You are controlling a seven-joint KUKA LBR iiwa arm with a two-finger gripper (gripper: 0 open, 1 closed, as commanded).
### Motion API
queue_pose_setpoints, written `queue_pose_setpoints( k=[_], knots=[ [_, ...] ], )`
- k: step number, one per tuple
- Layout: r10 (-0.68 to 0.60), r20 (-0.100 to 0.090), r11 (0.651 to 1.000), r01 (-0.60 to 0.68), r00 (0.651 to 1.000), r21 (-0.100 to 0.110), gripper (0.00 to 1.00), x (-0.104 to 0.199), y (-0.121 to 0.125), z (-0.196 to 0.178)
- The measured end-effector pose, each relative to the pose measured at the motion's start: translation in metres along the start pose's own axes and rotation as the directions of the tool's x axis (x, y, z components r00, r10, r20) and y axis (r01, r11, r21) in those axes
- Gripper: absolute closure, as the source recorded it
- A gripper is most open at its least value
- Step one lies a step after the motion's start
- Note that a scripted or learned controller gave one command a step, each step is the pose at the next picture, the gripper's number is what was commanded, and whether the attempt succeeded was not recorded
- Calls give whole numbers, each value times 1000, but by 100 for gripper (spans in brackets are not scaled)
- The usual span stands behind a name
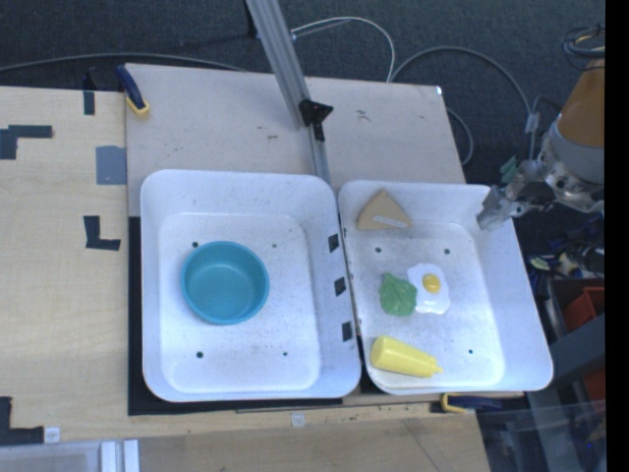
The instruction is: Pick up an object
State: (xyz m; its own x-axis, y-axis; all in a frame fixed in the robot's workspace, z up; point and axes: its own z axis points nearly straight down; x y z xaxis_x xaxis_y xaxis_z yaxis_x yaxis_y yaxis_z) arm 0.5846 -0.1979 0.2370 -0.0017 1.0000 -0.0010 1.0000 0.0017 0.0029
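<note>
The left bin (157, 264) holds a blue bowl (225, 282). The right bin (511, 303) holds a bread slice (382, 211), fried egg (429, 288), green leaf (397, 295) and a yellow piece (401, 357). The hand (494, 211) holds nothing.

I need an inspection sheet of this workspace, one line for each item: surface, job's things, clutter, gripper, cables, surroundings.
Surface: two white bins, left bin and right bin, on a pale bench.
Job's things: blue bowl in left bin; tan wedge, green piece, fried egg, yellow piece in right bin.
Clutter: yellow-blue clamp at the bench's far left corner.
Gripper: gripper above the right bin's far right edge, holding nothing visible.
Cables: white cable on the dark floor.
Surroundings: slanted metal pole; wooden table at left.
</note>
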Motion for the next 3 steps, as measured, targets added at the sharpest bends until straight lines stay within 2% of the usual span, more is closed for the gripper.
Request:
queue_pose_setpoints(
  k=[1, 2, 3],
  knots=[
    [-6, -3, 1000, 6, 1000, 2, 100, 58, 8, -8],
    [-5, -2, 1000, 5, 1000, 5, 100, 114, 19, 5],
    [-6, -3, 1000, 6, 1000, 4, 100, 168, 20, -3]
  ],
)
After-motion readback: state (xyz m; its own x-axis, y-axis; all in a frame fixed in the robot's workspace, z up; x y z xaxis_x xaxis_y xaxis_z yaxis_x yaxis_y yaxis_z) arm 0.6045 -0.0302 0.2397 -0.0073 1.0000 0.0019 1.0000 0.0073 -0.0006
